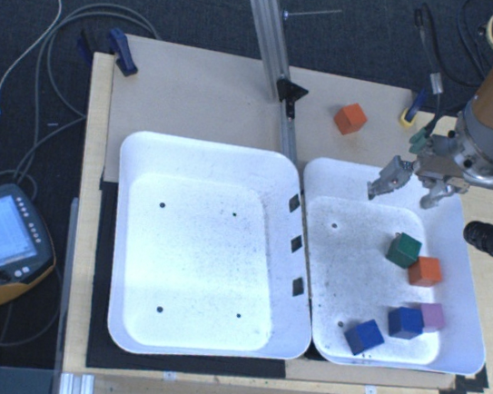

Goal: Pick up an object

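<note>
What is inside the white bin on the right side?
The right bin holds five blocks: a green block, an orange block, a pink block and two blue blocks. The end effector covers part of its far rim.

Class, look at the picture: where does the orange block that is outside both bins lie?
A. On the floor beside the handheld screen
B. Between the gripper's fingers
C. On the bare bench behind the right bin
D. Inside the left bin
C. The orange block lies on the bench just behind the right bin, left of the gripper.
</note>
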You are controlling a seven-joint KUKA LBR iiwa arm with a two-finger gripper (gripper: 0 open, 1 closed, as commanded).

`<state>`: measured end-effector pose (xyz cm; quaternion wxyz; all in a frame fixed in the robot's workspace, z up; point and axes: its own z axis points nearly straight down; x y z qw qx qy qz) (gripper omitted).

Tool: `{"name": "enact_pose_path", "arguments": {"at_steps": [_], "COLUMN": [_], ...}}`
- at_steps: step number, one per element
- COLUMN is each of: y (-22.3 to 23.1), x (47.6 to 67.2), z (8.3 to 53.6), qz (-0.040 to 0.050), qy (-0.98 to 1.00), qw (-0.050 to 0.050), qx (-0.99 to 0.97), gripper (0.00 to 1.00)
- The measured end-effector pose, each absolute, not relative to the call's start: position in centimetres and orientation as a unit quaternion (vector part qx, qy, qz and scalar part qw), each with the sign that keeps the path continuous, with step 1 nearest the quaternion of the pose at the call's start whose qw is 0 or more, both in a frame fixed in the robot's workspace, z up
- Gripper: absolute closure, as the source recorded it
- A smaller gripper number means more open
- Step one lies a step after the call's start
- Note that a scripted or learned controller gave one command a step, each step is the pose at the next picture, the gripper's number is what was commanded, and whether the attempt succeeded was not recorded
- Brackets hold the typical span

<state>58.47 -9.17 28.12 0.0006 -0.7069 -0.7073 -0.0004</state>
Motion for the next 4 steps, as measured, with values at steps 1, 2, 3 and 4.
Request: {"name": "enact_pose_path", "arguments": {"at_steps": [1,2,3,4], "y": [-11.5,-16.8,-18.3,-16.9], "x": [52.5,54.6,60.9,60.2], "z": [31.8,22.2,11.2,10.0], "qz": [-0.0001,0.0028,-0.0004,0.0004], "qy": [-0.706,-0.706,-0.708,-0.708], "qw": [0.001,0.004,-0.006,0.002], "qx": [-0.708,-0.708,-0.707,-0.706], "gripper": [0.0,0.0,0.0,0.0]}}
